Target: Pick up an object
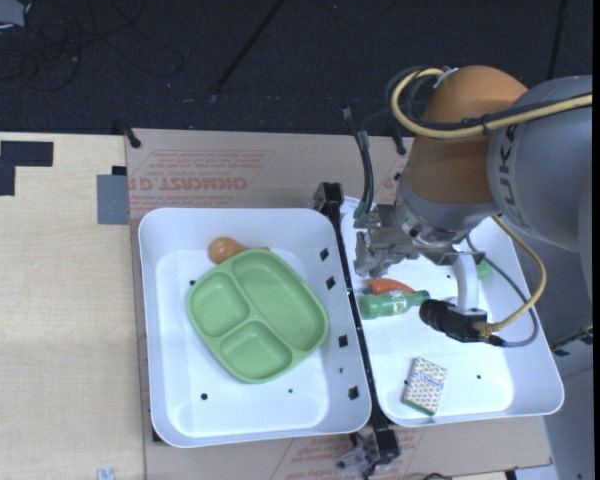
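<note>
Where the gripper (380,253) descends, its wrist hides the orange item (390,286).

A green divided plate (257,313) with three compartments lay flat in the left bin (170,388), turned at a slant, near the middle. A small orange ball (223,249) sat just beyond the plate's far rim, toward the bin's far left corner. In the right bin (520,393), a green bottle (390,305) lay on its side close to the left wall, with an orange carrot-like piece (388,287) just beyond it. A small patterned packet (424,384) lay near the front edge.
</note>
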Robot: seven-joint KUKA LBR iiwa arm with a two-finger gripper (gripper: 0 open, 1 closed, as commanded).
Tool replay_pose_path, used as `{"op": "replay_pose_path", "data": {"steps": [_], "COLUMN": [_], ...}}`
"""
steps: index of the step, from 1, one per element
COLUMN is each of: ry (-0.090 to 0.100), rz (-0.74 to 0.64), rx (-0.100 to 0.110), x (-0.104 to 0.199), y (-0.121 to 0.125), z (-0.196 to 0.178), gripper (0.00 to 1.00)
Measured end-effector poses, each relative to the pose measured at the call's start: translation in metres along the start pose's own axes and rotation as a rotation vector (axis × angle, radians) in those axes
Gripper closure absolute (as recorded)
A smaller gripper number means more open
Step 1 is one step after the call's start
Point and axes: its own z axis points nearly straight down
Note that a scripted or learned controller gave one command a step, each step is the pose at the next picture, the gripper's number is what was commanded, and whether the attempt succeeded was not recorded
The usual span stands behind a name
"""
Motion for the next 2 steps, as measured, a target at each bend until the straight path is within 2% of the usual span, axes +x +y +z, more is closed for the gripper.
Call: {"op": "replay_pose_path", "data": {"steps": [1,2], "ry": [-0.001,-0.002], "rz": [0.000,0.000], "rx": [0.001,0.002], "x": [0.051,0.094], "y": [-0.026,-0.043], "z": [-0.003,0.018], "gripper": [1.00,1.00]}}
